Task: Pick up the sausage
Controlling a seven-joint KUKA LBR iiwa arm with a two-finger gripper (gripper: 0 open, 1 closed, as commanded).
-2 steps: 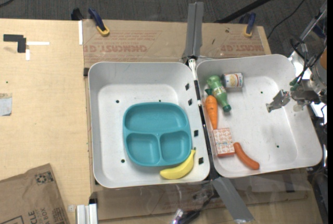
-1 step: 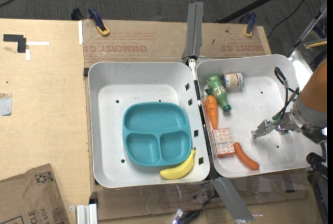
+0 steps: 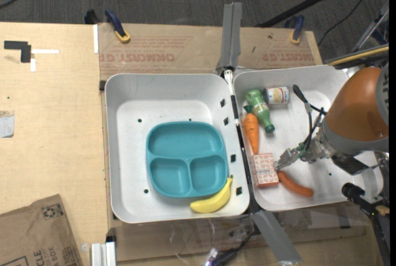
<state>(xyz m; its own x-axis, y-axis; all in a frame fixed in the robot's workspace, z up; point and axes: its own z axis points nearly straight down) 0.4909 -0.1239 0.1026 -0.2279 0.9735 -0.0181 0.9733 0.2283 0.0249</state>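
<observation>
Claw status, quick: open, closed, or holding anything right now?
Claw: cannot be told. It hangs low in the right bin, just above the sausage and beside the small carton; nothing is visibly held.

At the right edge of the frame the arm (image 3: 362, 116) is seen as a rounded orange band above a grey wrist section. Thin black cables are seen looping beside it. A slim metallic end effector (image 3: 286, 163) with small green parts is seen at centre right; black fittings are seen at lower right.
</observation>
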